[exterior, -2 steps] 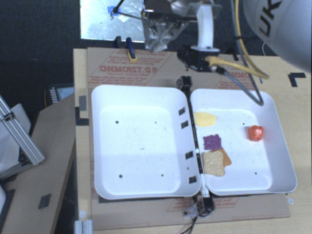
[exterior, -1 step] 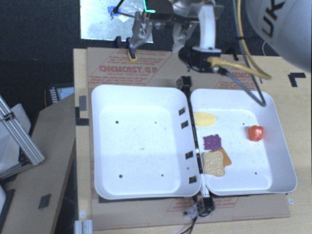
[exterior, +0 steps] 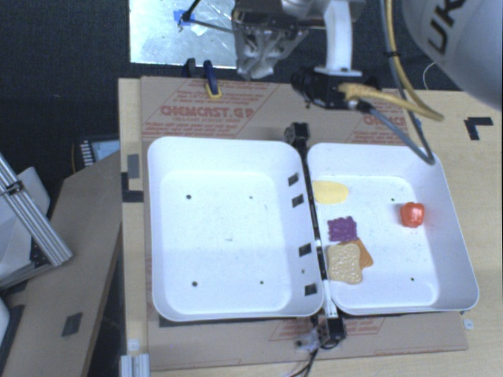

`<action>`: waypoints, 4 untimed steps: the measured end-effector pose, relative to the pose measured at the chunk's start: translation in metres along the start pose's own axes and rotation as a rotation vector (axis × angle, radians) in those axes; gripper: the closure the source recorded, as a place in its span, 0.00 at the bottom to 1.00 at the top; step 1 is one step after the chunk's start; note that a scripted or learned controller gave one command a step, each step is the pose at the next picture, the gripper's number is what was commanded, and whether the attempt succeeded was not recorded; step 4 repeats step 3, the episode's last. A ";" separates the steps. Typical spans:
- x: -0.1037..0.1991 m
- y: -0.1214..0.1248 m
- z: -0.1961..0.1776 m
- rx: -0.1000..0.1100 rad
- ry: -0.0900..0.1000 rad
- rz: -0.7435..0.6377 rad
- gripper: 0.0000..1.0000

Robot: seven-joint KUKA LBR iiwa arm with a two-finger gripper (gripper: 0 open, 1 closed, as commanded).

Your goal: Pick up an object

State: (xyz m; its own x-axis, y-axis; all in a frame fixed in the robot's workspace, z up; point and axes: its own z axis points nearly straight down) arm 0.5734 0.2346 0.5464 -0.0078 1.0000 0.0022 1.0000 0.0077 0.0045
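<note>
Cardboard-covered desk (exterior: 236,112) bearing two white bins. Hand (exterior: 255,61), high beyond the bins' far edge; whether it grips anything cannot be told. Candidate objects lie nearer the camera and rightward, in the right bin (exterior: 448,210): yellow piece (exterior: 331,192), purple piece (exterior: 342,228), tan cracker (exterior: 344,263) along the divider; red piece (exterior: 412,214) apart.

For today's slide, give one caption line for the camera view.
Pincer hangs beyond two white bins; the right bin holds a red ball, yellow piece, purple piece and cracker.
</note>
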 end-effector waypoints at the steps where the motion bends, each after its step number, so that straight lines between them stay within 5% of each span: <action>1: -0.056 -0.020 0.114 0.016 -0.007 0.011 1.00; 2: -0.009 0.034 0.096 0.001 -0.001 0.002 1.00; 3: -0.068 -0.024 0.009 -0.007 0.001 0.010 1.00; 4: -0.068 -0.024 0.009 -0.007 0.001 0.010 1.00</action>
